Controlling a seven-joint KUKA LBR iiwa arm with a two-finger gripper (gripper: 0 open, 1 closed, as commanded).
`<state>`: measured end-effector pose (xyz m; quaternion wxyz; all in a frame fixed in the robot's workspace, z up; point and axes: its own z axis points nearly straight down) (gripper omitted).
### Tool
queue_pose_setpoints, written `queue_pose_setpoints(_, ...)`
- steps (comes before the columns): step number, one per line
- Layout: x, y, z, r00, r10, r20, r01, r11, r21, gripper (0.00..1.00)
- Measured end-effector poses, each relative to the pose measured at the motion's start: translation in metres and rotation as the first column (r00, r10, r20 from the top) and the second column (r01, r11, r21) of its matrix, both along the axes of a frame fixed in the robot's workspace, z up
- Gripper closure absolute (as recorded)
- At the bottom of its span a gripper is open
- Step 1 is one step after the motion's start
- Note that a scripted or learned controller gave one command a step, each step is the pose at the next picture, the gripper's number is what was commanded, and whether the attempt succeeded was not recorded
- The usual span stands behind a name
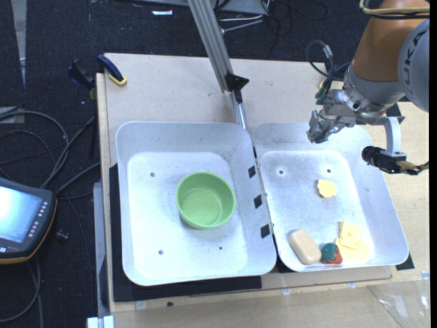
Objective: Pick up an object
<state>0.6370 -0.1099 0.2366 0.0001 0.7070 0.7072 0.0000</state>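
Note:
My gripper [318,132] hangs over the far edge of the right bin [300,166], above its back wall and well away from the objects. In that bin lie a small yellow piece [327,188] near the middle, a beige oblong block [304,246] at the front, a small red and green toy [331,253] beside it, and a yellow cheese-like wedge [352,239] at the front right. A green bowl [205,199] stands upright in the middle of the left bin [143,183]. Nothing shows between the gripper's tips.
A slanted metal pole [215,43] crosses above the back of the bench and ends near the divider between the bins. A black clamp with a yellow tip [109,70] sits at the bench's back left corner. Cables hang beside the wrist.

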Motion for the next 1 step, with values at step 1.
queue_pose_setpoints(1,0.0000,0.0000,0.0000,1.000,0.000,0.000,0.000,1.000,0.000,0.00)
